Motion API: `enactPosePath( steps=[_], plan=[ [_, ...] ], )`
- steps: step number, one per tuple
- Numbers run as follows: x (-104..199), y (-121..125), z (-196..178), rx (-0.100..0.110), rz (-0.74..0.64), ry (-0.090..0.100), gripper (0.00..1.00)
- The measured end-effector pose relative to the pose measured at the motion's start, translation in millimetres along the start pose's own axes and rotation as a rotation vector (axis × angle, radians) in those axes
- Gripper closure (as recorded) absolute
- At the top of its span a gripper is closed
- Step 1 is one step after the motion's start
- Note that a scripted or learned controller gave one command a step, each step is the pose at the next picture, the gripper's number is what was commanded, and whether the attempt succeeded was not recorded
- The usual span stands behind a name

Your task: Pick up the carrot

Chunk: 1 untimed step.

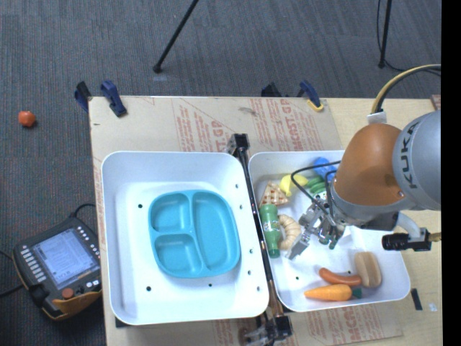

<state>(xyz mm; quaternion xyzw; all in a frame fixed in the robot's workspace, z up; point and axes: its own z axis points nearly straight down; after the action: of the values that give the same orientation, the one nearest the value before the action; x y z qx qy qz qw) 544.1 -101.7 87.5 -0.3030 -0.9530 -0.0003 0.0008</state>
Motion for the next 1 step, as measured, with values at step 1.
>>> enactPosePath(
  steps=[1],
  plan=[
    [53.0,-40.5,-7.4,0.000,-0.186,0.000,0.00]
  ],
)
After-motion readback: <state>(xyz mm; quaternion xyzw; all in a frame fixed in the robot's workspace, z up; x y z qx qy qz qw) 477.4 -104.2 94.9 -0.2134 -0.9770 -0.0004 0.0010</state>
